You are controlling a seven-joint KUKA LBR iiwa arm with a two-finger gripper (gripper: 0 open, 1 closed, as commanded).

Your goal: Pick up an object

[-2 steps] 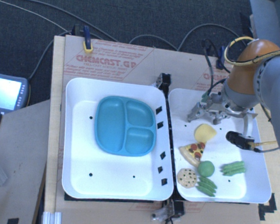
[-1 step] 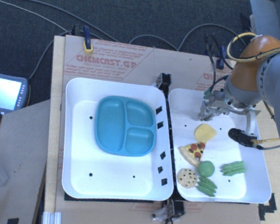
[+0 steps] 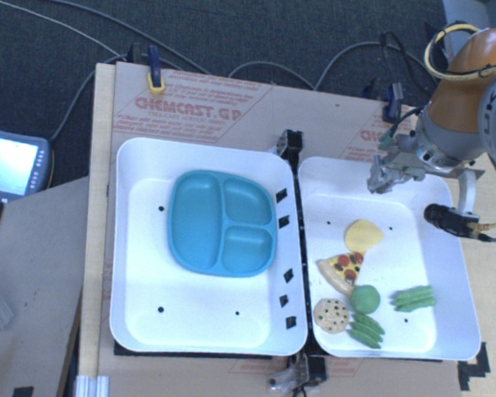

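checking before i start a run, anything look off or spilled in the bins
Nothing stands out. The blue tray lies flat in the left bin; the toy foods, pizza slice included, sit inside the right bin.
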